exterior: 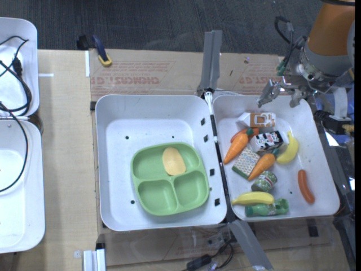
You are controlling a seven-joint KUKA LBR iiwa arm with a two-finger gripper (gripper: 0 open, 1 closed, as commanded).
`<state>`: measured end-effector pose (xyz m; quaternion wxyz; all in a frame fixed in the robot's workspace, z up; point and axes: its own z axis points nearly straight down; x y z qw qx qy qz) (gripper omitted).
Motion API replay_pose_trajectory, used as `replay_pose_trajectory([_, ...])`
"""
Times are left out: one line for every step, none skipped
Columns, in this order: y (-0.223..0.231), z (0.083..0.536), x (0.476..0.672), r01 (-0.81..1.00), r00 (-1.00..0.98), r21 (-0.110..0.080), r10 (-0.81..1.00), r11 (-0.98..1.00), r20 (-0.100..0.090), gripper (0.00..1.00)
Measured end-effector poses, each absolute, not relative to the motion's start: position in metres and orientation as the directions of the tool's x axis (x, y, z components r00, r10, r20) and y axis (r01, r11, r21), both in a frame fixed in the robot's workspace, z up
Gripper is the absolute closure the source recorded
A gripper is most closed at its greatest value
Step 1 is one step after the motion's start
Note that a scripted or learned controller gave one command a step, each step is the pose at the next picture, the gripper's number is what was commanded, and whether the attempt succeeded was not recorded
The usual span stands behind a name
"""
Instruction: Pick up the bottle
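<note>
The gripper (280,94), jaws open and empty, is hovering at the upper right, needing to travel down-frame to the green bottle (266,209).

Both bins are white: the left bin (113,151) holds a light green divided plate (169,184) with a pale yellow piece (174,161) on it. In the right bin (316,151) lie two orange carrots (237,144) (262,166) with green tops, two yellow bananas (289,149) (253,198), a green bottle (266,209), an orange-red sausage (306,186), a black-and-white cow-patterned carton (266,140), an orange and white carton (258,119) and a checkered green-white packet (246,162). The surface (146,72) is tan with red lettering. The arm (333,27) is grey with an orange band.
</note>
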<state>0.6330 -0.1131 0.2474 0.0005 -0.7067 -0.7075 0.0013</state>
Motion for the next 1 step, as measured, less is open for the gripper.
replay_pose_trajectory([0.0085, 0.2054, 0.5572, 0.99, 0.144, -0.005, 0.99, -0.144, -0.002, 0.0])
